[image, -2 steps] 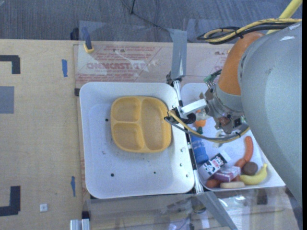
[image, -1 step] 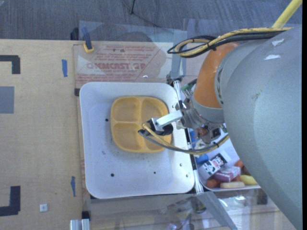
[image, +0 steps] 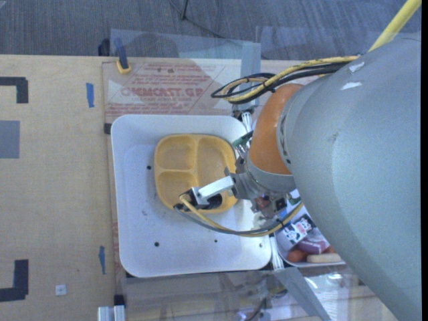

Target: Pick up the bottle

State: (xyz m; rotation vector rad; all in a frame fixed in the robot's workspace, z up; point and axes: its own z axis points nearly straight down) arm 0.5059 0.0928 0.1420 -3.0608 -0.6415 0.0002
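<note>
A grey robot arm with an orange band reaches from the right over a shallow white bin that holds a yellow divided plastic plate. I cannot tell whether its gripper is open or closed. At the lower right, a black-and-white printed packet and a reddish item peek out under the arm (which is the bottle, if either, I cannot tell).

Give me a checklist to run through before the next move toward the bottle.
1. Bottle spotted: cannot tell; the arm covers most of the right bin.
2. Wrist over the bottle: cannot tell; it hangs at the seam between the bins.
3. Yellow plate clear of the wrist: not ok; the wrist overlaps its right edge.
4. Right bin contents known: not ok; a black-and-white packet and a red thing peek out.
5. Left bin floor below the plate free: ok.
</note>
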